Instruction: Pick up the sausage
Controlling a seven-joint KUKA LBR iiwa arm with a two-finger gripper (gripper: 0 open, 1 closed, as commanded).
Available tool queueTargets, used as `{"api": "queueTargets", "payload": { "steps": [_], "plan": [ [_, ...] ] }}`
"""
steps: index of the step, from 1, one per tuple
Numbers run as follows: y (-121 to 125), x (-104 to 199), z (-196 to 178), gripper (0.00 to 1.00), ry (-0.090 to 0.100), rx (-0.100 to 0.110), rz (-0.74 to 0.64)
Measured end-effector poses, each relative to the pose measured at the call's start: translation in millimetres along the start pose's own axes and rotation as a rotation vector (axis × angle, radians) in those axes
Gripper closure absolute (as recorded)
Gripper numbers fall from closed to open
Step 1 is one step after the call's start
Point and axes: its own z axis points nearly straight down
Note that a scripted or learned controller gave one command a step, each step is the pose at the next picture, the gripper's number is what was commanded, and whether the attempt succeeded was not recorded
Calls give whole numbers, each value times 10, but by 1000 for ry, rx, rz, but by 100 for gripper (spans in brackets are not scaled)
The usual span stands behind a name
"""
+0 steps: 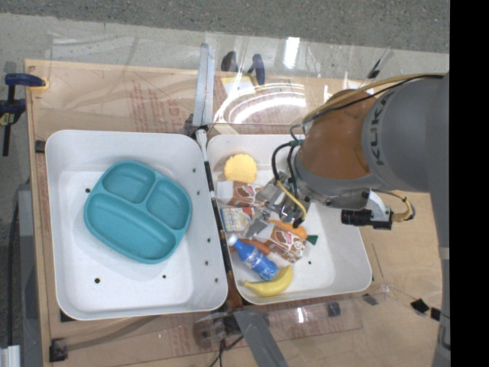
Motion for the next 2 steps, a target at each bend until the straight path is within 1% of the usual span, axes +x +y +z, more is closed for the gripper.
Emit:
{"api": "queueTargets", "payload": {
  "steps": [1,2],
  "plan": [
    [-449,171,445,0,-1,0,-57],
    [-126,353,445,0,2,0,239]
  ]
}}
